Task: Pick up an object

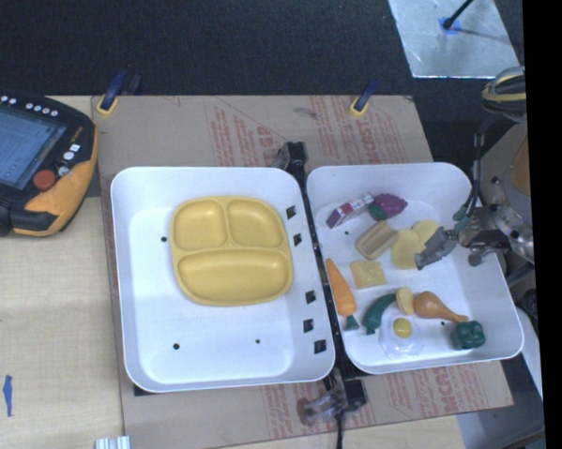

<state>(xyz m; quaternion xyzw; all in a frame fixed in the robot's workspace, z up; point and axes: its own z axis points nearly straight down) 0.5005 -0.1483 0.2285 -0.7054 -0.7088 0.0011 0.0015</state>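
We see little of the arm (506, 174), which shows at the right edge as a rounded grey body with a patch of orange on its curved side. Above that sits a pale, curved piece with a thin yellow line and dark trim. The wrist narrows into a cluster of dark and light grey metal parts, blocky and angular, with a few thin dark cables or struts running along it. The gripper (439, 247) ends in slim grey jaws, darker at their tips. Finer details such as screws or markings are too small to tell.
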